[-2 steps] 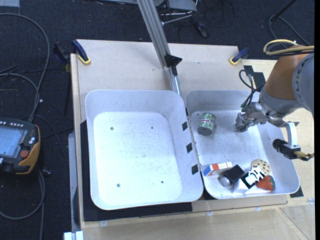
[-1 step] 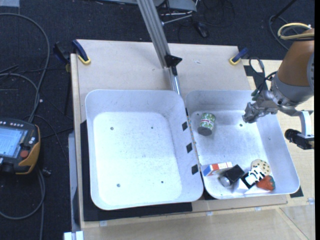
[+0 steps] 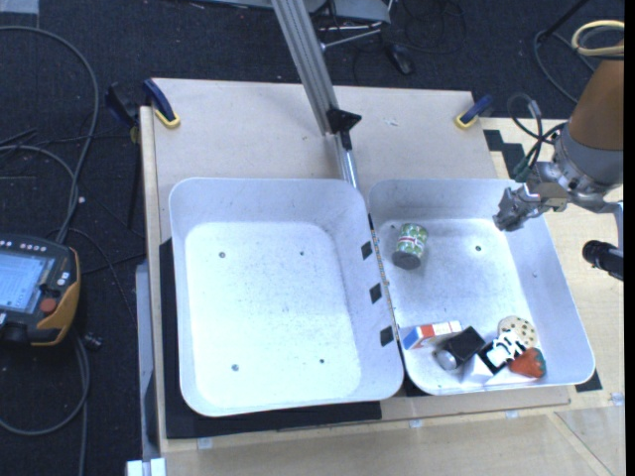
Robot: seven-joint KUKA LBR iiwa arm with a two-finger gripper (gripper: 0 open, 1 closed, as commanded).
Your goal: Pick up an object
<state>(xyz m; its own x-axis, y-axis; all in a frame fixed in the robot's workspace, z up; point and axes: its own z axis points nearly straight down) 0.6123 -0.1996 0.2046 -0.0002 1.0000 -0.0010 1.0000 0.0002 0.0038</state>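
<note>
The right bin (image 3: 556, 296) holds a small can with a green label (image 3: 410, 245) lying near its far left side. Along the bin's near edge lie a red, white and blue box (image 3: 431, 334), a black and grey object (image 3: 458, 349), a black-and-white patterned item (image 3: 504, 349), a cream dotted piece (image 3: 515, 327) and a red strawberry-like toy (image 3: 529, 364). My gripper (image 3: 511, 213) hangs over the bin's far right rim, well away from all of these. Nothing shows between its fingers.
The left bin (image 3: 198, 216) lies beside the right one. A slanted metal pole (image 3: 308, 53) rises from between the bins at the back. Blue and yellow clamps (image 3: 159, 104) (image 3: 472, 111) sit on the bench's far corners. A teach pendant (image 3: 30, 291) lies on the floor at left.
</note>
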